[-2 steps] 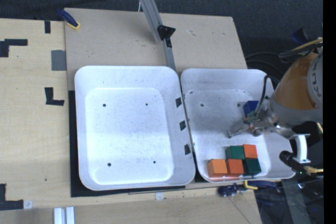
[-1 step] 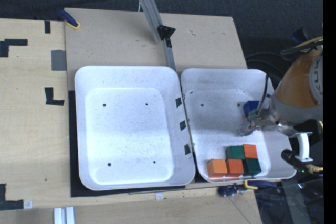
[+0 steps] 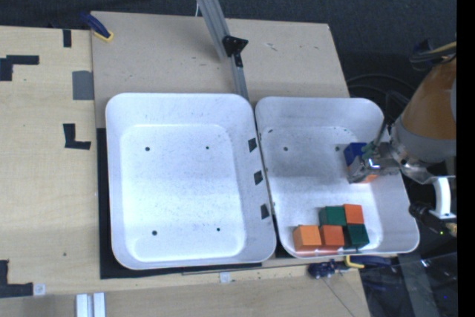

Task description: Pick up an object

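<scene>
- The gripper (image 3: 364, 168) is low in the right bin (image 3: 312, 119), near that bin's right wall, with the grey wrist and orange band of the arm (image 3: 430, 111) leaning in from the right edge
- Whether the gripper is spread or pressed together cannot be told; its tip is a small blurred grey mass
- A blue block (image 3: 354, 152) sits just at the upper left of the gripper tip, touching or overlapping it in this view; it cannot be told whether the block is pinched or merely beside the tip
- A small orange-red patch shows just under the tip, too small to name
- Further down the same bin, near its front wall, lies a tight cluster of blocks: an orange block (image 3: 306, 236) at the left, a second orange block (image 3: 332, 235) just beside it, a dark green block (image 3: 333, 215) behind, a small orange block (image 3: 354, 214) to its right, and another dark green block (image 3: 358, 235) at the front right
- The left bin (image 3: 182, 178) lies alongside, touching the right bin along their shared edge
- Both bins rest on a pale wooden bench (image 3: 44, 159)
- A slanted metal bar (image 3: 211, 0) crosses the bench behind the bins
</scene>
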`<state>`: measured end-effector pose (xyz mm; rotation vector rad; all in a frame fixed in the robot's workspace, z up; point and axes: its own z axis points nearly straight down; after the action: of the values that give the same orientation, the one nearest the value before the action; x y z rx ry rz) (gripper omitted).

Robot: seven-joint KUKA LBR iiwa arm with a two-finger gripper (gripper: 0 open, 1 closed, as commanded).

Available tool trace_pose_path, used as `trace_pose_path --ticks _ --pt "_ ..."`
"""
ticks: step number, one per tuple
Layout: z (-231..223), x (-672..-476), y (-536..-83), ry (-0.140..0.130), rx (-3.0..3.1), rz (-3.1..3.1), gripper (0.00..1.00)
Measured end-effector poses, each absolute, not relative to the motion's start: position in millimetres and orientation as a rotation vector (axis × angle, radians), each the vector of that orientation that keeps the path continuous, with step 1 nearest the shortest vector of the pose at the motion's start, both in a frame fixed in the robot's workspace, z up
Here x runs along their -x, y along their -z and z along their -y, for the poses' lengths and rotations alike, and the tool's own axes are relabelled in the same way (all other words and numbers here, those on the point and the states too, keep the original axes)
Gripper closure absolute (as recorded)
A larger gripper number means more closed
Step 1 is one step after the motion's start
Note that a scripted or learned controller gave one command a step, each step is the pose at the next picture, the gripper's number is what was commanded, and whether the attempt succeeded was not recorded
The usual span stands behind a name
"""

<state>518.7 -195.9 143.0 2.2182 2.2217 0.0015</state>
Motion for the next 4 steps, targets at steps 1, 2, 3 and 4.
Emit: trace_pose_path --ticks 1,2,3,4 --pt "189.8 -528.9 -196.7 -0.003 -2.215 -2.222 1.00" --pt "196.0 -521.8 -248.9 -0.003 -2.217 -2.219 1.00" --pt "142.8 -536.3 -256.5 -0.003 -2.214 -2.230 1.00" --pt "81.9 -550.7 -245.9 0.001 -2.215 -2.232 1.00"
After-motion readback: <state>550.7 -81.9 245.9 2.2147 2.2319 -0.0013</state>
